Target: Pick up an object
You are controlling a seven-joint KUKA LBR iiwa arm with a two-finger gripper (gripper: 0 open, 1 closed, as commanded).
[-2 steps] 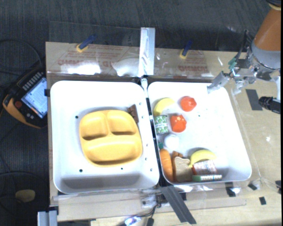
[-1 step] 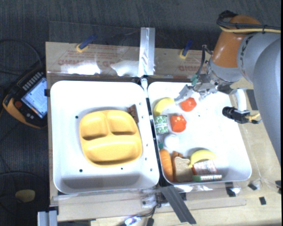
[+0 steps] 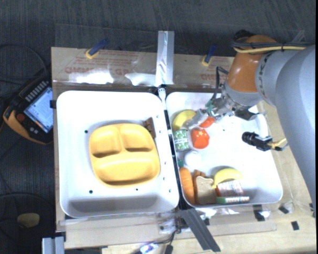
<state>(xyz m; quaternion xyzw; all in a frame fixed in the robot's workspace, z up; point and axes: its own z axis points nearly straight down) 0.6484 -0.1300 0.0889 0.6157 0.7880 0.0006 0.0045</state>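
Your gripper (image 3: pixel 212 111) hangs low near the right bin's (image 3: pixel 265 187) far-left corner, beside the tomato (image 3: pixel 200 138); grip state unreadable. Nothing visibly lifted; pick remains.

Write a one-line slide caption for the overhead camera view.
Gripper lowered over toy food near a red tomato in the right bin; yellow tray in the left bin.
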